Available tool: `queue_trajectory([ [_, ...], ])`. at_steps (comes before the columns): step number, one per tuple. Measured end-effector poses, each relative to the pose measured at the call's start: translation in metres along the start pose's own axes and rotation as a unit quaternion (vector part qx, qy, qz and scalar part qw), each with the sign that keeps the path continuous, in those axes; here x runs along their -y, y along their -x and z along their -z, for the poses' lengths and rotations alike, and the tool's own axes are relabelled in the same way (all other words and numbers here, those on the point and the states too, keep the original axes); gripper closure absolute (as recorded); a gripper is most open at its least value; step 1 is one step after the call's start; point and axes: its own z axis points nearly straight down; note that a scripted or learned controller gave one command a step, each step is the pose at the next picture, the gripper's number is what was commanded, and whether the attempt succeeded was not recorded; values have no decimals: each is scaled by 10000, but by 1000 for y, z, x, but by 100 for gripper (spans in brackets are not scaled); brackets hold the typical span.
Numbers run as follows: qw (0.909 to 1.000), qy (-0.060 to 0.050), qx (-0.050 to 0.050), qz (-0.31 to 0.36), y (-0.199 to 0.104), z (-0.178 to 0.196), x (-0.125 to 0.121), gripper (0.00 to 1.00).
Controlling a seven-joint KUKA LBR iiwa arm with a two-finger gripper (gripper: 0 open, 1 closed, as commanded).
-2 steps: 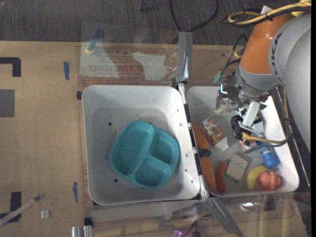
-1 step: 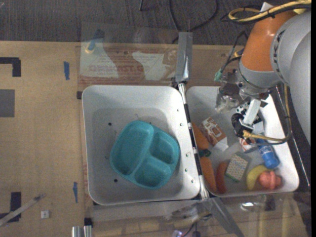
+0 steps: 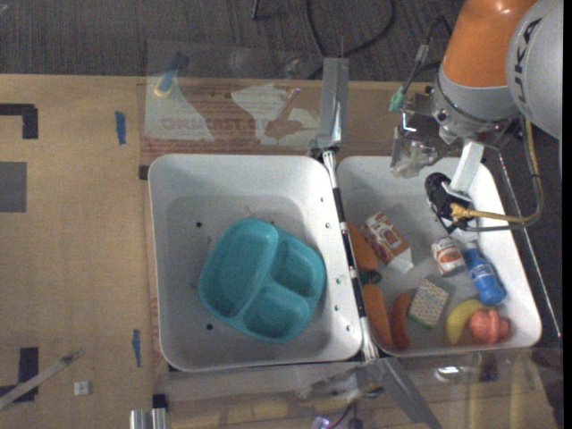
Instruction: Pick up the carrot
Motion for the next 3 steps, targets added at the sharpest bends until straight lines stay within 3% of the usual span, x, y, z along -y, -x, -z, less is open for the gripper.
queue_trajectory([
  [1,10000,-12,1,12,-2,-1,1,0],
  [2,9942,-21,-4,1077,-16,-96,73,0],
  [3,9969,-28,-7,787,7,-71,133,0],
])
